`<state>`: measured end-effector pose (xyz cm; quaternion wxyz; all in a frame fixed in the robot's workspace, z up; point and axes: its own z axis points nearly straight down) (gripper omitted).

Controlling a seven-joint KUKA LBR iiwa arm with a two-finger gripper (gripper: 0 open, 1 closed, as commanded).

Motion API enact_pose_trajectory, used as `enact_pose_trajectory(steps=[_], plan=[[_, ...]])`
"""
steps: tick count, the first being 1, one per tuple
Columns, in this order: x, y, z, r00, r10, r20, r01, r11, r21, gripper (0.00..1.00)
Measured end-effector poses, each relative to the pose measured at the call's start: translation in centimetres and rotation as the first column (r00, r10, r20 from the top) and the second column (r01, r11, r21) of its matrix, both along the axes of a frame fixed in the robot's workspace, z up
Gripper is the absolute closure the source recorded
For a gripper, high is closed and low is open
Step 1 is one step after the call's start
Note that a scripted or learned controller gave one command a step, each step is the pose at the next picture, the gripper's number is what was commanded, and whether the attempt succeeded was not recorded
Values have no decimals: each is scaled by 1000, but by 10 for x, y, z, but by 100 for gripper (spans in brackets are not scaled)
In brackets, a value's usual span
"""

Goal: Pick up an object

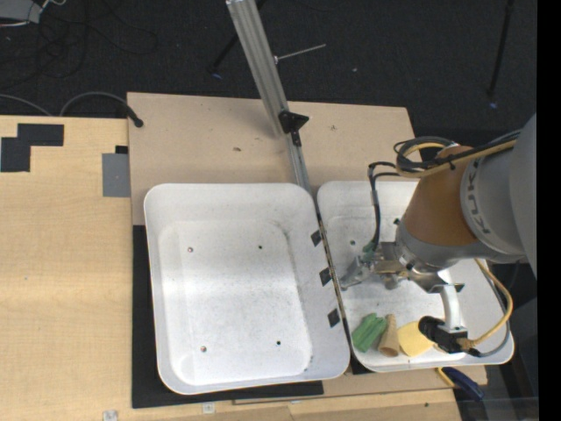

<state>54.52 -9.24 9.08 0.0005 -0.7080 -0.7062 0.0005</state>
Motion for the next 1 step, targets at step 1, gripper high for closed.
enact_pose_trajectory(steps=[1], plan=[[0, -2, 12, 1000, -8, 0, 8, 1000, 2, 100]])
